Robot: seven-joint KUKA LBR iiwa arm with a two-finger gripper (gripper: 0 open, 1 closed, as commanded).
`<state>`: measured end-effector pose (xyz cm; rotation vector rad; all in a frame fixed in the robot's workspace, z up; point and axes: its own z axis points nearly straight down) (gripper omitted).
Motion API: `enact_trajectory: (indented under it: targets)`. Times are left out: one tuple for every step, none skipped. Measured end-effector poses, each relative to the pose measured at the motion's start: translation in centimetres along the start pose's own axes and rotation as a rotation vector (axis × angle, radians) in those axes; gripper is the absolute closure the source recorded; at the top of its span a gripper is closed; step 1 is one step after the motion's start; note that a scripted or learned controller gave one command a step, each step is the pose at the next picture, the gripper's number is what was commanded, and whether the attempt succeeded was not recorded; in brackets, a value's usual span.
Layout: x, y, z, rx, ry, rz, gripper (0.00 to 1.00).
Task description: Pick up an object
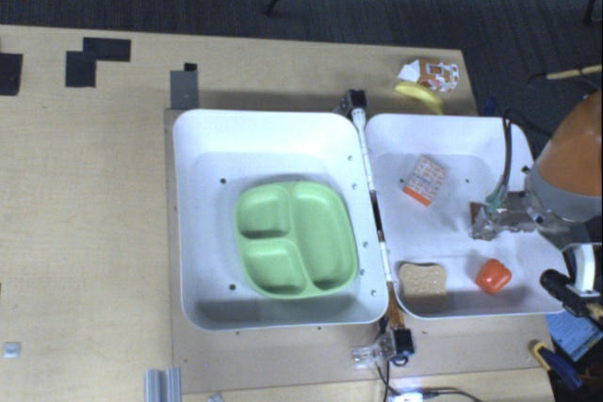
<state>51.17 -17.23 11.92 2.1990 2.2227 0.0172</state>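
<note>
Camera view: two white bins side by side on the bench. Right bin (443,132) holds three loose things. A small orange-and-white box (424,180) lies flat near the bin's middle, long axis on a diagonal from upper right to lower left, orange end toward the lower left. A tan bread slice (422,280) sits at the near-left corner, against the near wall, long axis roughly left-right. An orange-red lump (493,276) sits near the near wall right of the bread, apart from it; too rounded to give a heading.

Gripper (486,223) is over the right half of the right bin, above the orange lump and right of the box, touching neither. Nothing visible between the fingers; cannot tell whether they are spread or closed.

Left bin (203,202) holds a green divided tray (297,238), three compartments, tilted slightly, sitting centre-right with bare floor around it.

Open floor in the right bin lies along the far wall and between box and bread. A yellow item and small packet (427,80) lie on the bench beyond the right bin's far edge.
</note>
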Motion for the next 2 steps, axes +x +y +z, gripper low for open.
enact_trajectory:
  targets:
    - [0.0, 0.0, 0.0, 0.000, 0.000, 0.001, 0.00]
    - [5.4, -2.3, 3.2, 0.011, 0.001, 0.007, 0.00]
